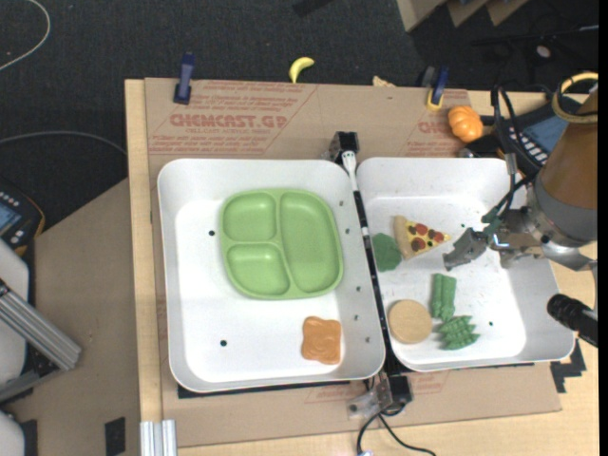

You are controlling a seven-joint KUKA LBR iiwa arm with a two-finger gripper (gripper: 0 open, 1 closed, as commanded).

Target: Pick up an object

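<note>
Reaching in from the right over the right bin (494, 183), my gripper (465, 251) hangs with jaws parted and nothing between them, just beside the pizza slice (418, 236), while a green divided plate (281, 242) and an orange piece (322, 339) lie in the left bin (185, 283).
</note>
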